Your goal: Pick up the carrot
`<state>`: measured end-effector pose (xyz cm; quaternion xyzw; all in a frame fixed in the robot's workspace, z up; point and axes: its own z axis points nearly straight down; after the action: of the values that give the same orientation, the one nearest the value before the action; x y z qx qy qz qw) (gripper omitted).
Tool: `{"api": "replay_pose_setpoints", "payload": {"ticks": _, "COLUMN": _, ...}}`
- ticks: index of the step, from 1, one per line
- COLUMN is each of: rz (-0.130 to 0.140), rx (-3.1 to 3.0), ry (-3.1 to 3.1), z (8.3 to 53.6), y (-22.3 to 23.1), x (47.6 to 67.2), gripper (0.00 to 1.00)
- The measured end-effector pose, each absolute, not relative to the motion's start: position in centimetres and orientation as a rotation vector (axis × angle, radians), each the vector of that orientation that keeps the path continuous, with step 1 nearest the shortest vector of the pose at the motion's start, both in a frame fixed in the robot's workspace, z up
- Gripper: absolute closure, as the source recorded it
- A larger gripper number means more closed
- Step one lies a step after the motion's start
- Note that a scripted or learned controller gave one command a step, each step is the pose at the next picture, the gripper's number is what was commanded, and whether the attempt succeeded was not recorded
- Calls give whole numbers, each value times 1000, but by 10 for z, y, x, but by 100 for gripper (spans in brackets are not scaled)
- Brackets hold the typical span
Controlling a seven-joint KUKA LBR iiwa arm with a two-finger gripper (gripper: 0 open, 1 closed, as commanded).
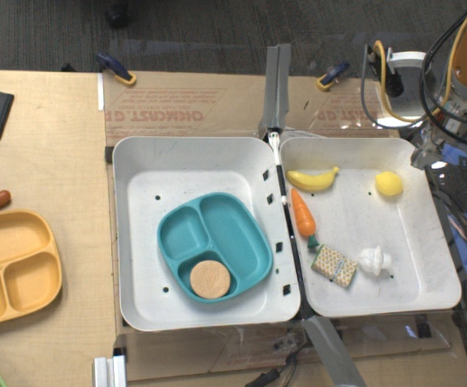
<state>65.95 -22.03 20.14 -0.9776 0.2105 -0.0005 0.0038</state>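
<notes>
Clearly, we see the carrot (302, 214) lying against the left wall of the right bin (427, 297), just below the banana (313, 178). Well apart, at the frame's upper right, we find the claw (427, 153); its state we cannot tell.

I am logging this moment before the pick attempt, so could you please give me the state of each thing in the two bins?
carrot: lying by the right bin's left wall, ungrasped.
banana: lying near the carrot's top.
lemon: resting apart.
cracker packet: lying flat.
white wad: crumpled.
teal tray: in left bin, holding a round cookie.
</notes>
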Motion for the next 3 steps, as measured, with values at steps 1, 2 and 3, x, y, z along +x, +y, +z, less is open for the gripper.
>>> {"api": "replay_pose_setpoints", "payload": {"ticks": 1, "rz": -2, "rx": -3121, "ry": 313, "z": 146, "y": -219, "x": 660, "gripper": 100}}
{"api": "replay_pose_setpoints", "payload": {"ticks": 2, "rz": -2, "rx": -3046, "ry": 736, "z": 302, "y": -221, "x": 636, "gripper": 100}}
{"api": "replay_pose_setpoints", "payload": {"ticks": 3, "rz": -2, "rx": -3120, "ry": 312, "z": 222, "y": -219, "x": 652, "gripper": 100}}
